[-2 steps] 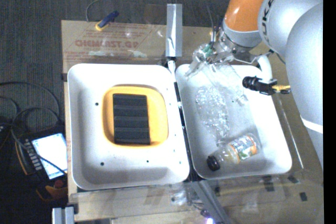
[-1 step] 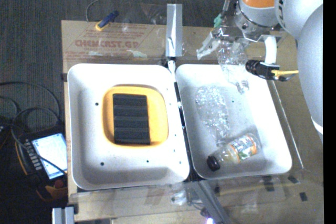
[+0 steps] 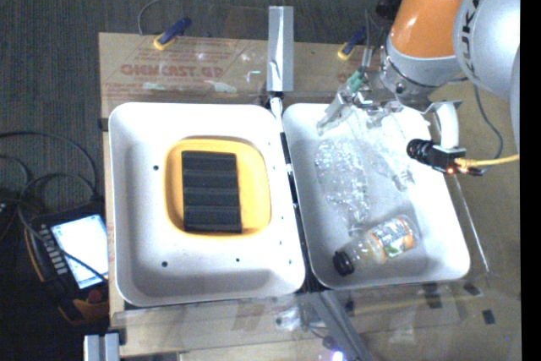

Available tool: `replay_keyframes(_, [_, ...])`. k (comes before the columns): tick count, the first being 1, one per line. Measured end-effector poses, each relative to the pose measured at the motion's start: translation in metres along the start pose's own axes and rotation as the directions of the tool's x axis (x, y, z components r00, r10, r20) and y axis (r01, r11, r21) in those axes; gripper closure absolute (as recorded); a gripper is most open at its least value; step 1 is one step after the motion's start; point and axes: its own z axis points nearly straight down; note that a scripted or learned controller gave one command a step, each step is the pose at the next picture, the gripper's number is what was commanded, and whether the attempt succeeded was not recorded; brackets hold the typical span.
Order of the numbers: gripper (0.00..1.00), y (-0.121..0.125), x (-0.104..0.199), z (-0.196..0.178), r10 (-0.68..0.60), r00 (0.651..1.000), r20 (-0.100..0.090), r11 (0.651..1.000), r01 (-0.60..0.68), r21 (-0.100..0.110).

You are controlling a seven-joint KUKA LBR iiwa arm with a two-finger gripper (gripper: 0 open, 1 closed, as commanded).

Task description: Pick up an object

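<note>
Item one: my gripper (image 3: 359, 101), hanging over the far edge of the right bin (image 3: 448, 262), below my orange-banded wrist. Something clear and glassy sits around the fingers; whether they are apart or together I cannot tell.

Item two: a crinkled clear plastic piece (image 3: 347, 169), lying on the bin floor just below my gripper and reaching up toward it — I cannot tell whether it touches me.

Item three: a small bottle (image 3: 378, 243) with a black cap and an orange-and-white label, on its side in the near part of the same bin, well apart from my gripper, cap pointing to the bin's left near corner.

Item four: the left bin (image 3: 135, 207), across the divider from my gripper. It holds a yellow tray-like object (image 3: 258, 182) with a dark ribbed block (image 3: 211, 192) lying in it.

Item five: a cardboard sheet (image 3: 190, 68) with red lettering, flat on the bench beyond the left bin — two blue-and-yellow clamps (image 3: 172, 32) at its far edge.
</note>
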Motion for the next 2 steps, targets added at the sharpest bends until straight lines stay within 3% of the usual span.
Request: replay_keyframes(2, [1.0, 0.0006, 0.001, -0.0164, -0.002, 1.0, -0.002, 1.0, 0.002, 0.003])
